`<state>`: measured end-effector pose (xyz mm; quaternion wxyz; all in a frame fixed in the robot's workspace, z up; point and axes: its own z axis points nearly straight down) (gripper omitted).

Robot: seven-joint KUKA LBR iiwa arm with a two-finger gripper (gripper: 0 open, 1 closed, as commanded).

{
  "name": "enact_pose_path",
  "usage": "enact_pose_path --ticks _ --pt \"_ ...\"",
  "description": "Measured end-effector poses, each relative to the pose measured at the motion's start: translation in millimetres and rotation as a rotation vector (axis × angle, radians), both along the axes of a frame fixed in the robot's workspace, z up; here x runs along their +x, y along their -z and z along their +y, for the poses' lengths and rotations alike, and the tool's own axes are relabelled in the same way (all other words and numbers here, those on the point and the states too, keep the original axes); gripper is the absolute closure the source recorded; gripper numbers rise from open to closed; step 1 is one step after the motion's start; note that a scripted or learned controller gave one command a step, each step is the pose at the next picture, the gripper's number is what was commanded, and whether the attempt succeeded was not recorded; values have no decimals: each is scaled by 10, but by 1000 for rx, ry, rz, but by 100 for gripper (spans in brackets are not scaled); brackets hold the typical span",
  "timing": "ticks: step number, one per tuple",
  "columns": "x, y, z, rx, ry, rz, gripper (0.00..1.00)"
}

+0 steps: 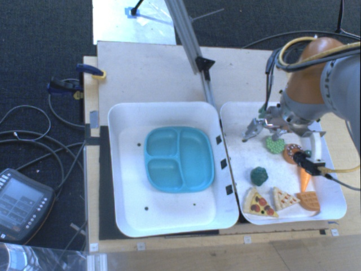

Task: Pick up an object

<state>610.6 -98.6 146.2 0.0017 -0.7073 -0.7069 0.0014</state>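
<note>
My gripper (pixel 255 130) hangs spread and empty beside the green toy (pixel 275 145); closing here could grab air.

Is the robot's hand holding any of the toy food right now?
No. The hand hangs over the right bin with nothing between its fingers. The closest toy, the light green one, lies apart from it on the bin floor.

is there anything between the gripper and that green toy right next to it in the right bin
Nothing visible. The gripper hangs over the right bin, and the light green toy lies just beside it with bare bin floor between them.
</note>
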Motion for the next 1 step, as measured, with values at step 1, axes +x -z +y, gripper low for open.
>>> enact_pose_path --ticks 1 --pt "-7 525 3 0 -1 0 0"
